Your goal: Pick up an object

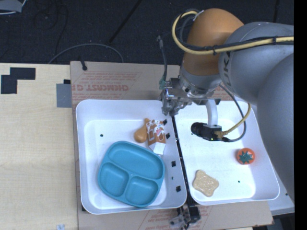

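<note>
My gripper (pixel 169 104) hangs over the back end of the divider between the two white bins, just above and to the right of a brown and white toy (pixel 152 131). That toy lies in the left bin (pixel 88 128) beside a blue divided plate (pixel 131 173). A small white piece (pixel 159 148) rests between the toy and the plate. In the right bin (pixel 259 186) lie a red-orange tomato toy (pixel 245 156) and a slice of toast (pixel 205 183). The arm's wrist hides much of the gripper.
A black part on a yellow cable (pixel 207 131) hangs from the arm over the right bin's back half. The raised divider (pixel 178 166) runs between the bins. Cardboard (pixel 120 80) lies under them on the wooden bench.
</note>
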